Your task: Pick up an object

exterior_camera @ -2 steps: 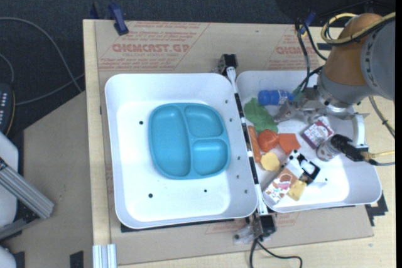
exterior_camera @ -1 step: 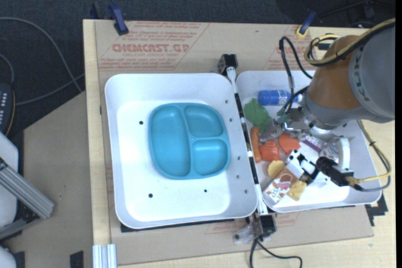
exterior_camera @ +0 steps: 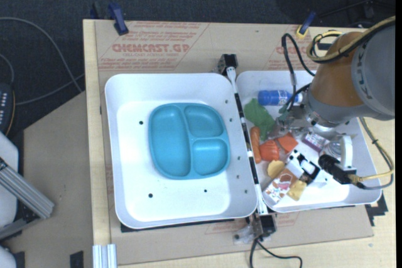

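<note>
My gripper (exterior_camera: 302,164) hangs low over the right bin (exterior_camera: 358,196), with the grey and orange arm (exterior_camera: 336,81) above it covering the bin's middle and right. Right beside it on the left lie an orange toy (exterior_camera: 271,150), a small yellow piece (exterior_camera: 275,167) and an orange carrot-like stick (exterior_camera: 255,136). A green item (exterior_camera: 257,113) and a blue bottle (exterior_camera: 272,97) lie further back. A printed card (exterior_camera: 280,188) and a tan piece (exterior_camera: 296,191) sit at the front edge, just under the gripper. Nothing visibly sits in the gripper.
The left bin (exterior_camera: 125,135) holds a light blue divided plate (exterior_camera: 188,139). A black clamp (exterior_camera: 227,63) sits where the two bins meet at the back, another clamp (exterior_camera: 264,223) at the front. Cables (exterior_camera: 295,59) loop behind the right bin.
</note>
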You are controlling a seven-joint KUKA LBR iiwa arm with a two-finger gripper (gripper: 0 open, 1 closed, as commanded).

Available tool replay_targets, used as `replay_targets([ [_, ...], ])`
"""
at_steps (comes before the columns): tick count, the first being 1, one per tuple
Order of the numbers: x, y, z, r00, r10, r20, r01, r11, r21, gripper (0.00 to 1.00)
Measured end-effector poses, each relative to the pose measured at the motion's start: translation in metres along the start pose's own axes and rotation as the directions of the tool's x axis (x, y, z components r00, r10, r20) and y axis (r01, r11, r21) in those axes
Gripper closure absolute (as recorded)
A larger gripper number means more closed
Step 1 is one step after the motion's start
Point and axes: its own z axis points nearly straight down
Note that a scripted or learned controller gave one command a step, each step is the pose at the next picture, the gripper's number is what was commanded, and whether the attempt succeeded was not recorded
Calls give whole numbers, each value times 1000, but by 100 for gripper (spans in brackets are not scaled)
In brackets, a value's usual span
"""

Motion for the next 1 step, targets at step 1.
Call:
replay_targets([
  [1, 68, 44, -93, 1000, -5, -1, 5, 1000, -6, 100],
])
